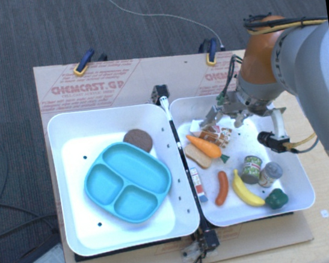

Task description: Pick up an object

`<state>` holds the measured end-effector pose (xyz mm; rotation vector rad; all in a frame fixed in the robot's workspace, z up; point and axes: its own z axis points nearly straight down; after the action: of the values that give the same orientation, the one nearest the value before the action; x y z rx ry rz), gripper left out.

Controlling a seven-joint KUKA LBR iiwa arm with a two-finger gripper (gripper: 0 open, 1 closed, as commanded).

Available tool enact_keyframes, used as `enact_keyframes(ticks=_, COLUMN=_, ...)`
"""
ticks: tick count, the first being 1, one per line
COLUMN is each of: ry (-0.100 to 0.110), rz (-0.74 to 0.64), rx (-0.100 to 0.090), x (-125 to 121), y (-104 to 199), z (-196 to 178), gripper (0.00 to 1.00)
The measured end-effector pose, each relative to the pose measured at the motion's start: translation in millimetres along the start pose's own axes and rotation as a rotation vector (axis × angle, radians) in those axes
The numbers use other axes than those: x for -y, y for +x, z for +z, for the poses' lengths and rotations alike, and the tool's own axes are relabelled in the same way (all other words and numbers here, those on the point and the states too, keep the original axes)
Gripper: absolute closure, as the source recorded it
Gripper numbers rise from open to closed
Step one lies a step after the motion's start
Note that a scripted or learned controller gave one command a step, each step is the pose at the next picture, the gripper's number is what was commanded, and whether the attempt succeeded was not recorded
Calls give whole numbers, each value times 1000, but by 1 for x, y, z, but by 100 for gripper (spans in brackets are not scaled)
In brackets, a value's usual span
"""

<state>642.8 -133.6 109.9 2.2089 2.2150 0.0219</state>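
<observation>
Two bins on the tabletop, right bin holding the carrot just left and near of the jaws, long axis running far-left to near-right; jaws look spread, gripping nothing.

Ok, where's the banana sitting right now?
The banana lies in the right bin, near its front edge, between the sausage on its left and the small can and green pepper on its right.
</observation>
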Motion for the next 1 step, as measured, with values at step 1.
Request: enact_keyframes(ticks=1, ry=-1, rz=0, rx=-1, x=3, y=2, z=0, gripper=0)
